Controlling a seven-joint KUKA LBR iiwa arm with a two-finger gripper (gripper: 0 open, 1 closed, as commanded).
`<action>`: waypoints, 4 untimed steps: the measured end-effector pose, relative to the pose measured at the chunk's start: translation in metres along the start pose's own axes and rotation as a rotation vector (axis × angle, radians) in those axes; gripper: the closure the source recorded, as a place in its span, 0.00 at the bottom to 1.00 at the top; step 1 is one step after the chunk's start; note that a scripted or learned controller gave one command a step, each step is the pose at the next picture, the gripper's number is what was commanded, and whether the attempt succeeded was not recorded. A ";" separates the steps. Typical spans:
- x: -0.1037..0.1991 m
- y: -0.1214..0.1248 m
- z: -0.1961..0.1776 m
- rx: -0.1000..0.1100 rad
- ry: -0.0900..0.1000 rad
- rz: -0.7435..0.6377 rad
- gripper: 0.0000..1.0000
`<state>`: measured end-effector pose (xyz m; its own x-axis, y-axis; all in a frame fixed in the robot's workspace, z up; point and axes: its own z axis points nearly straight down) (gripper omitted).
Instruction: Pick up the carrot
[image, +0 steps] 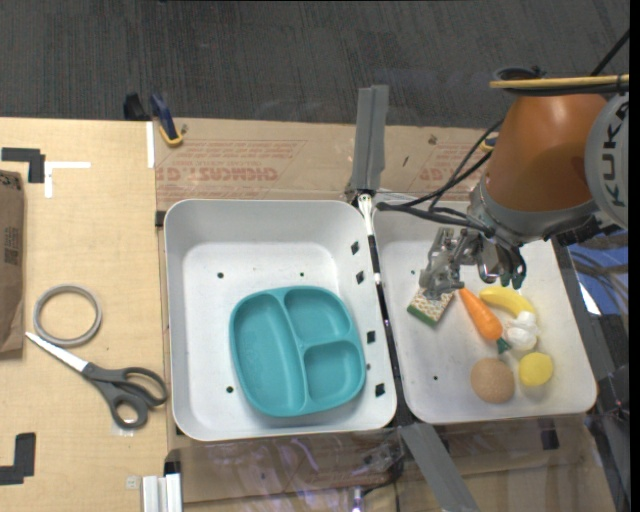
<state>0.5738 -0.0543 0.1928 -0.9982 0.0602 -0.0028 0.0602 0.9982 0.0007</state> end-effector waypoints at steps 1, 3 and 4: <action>0.064 -0.018 -0.073 0.001 0.000 0.181 1.00; 0.069 -0.036 -0.136 0.002 -0.002 0.418 1.00; 0.097 0.032 -0.046 0.001 0.002 0.252 1.00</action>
<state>0.4786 -0.0167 0.2387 -0.9515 0.3075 -0.0009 0.3075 0.9515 0.0001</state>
